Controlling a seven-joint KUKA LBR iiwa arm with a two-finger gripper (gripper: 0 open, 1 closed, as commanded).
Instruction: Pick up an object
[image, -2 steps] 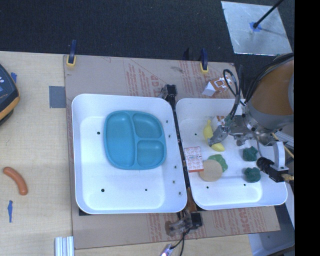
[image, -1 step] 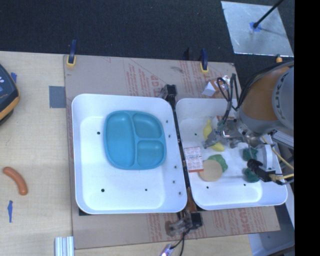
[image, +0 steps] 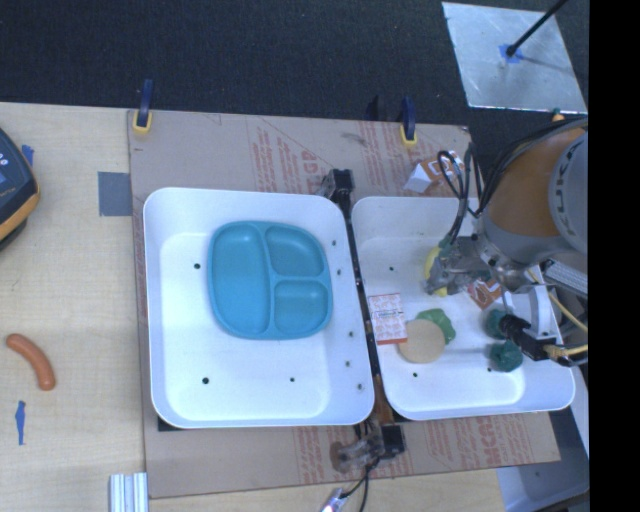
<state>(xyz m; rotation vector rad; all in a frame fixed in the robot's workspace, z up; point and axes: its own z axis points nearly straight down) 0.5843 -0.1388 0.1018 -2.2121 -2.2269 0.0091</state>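
Bench (image: 70, 290): pale wood, with a brown cardboard sheet (image: 300, 150) under both bins.
Device (image: 15, 190): dark with an orange edge, at the far left, partly cut off by the frame.
Sausage (image: 32, 360): orange-red, lying on the bare bench left of the bins, well apart from them.
Tape (image: 113, 193): a grey patch on the bench just beside the left bin's top left corner.
Clamps (image: 144, 108): two blue and yellow ones pinning the cardboard's far edge.
Left bin (image: 180, 390): white and shallow, touching the right bin along its right side.
Plate (image: 270, 280): teal, with three compartments, lying flat in the upper middle of the left bin, nothing on it.
Right bin (image: 470, 395): white and shallow, holding all the small things.
Card (image: 386, 317): a small white label with red print, at the right bin's left edge.
Disc (image: 422, 343): tan and round, in the middle of the right bin, touching the leaf.
Leaf (image: 438, 322): green, partly under the disc's upper right edge.
Yellow piece (image: 432, 264): small, just left of the tool; what it is cannot be told.
Tool (image: 452, 278): low over the upper middle of the right bin, above the leaf; whether it is open or closed cannot be told, and nothing is seen in its grip.
Green lumps (image: 505, 355): two dark teal pieces near the right bin's right side, one above the other, beside black cabling.
Arm (image: 535, 200): grey with an orange band, coming in from the right over the right bin's upper corner.
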